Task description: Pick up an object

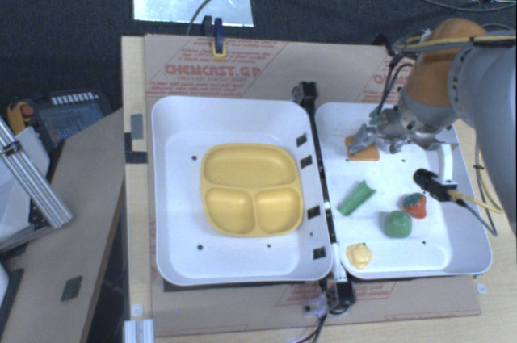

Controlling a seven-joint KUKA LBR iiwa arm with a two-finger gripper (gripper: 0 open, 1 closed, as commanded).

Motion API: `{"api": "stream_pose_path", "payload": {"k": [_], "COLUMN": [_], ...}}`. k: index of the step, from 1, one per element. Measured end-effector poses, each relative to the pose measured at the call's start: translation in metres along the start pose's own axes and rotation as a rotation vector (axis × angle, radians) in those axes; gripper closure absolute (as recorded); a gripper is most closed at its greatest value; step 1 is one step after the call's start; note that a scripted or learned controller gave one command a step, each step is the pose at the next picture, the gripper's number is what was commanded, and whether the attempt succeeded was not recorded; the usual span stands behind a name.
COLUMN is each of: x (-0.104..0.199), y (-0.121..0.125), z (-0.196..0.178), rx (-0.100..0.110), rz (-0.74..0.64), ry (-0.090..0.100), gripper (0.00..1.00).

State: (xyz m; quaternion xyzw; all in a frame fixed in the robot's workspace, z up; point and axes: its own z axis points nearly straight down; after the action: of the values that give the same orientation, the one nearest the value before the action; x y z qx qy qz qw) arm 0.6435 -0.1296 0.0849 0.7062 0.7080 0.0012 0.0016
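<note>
Right bin (pixel 464 257), right of frame: orange wedge (pixel 363 150) at upper left, directly under the claw (pixel 378 135); claw's grip state cannot be told. To grasp well, centre over the wedge, descend squarely, clear of the bin wall. Green stick (pixel 355 198) lies below, apart.

Orange wedge (pixel 364 151) lying flat, right bin's upper left, touching hand (pixel 373 133) fingertips.

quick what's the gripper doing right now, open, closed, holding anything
Gripper: low in the right bin, right at the orange wedge; whether it grips it cannot be told.
</note>
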Motion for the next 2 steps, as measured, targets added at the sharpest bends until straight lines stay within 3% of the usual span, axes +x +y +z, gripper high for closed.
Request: {"api": "stream_pose_path", "payload": {"k": [1, 2], "x": [0.000, 0.001], "y": [0.002, -0.002], "z": [-0.013, -0.059], "rx": [-0.004, -0.002], "rz": [-0.001, 0.000], "ry": [-0.001, 0.000], "gripper": [1.00, 1.00]}}
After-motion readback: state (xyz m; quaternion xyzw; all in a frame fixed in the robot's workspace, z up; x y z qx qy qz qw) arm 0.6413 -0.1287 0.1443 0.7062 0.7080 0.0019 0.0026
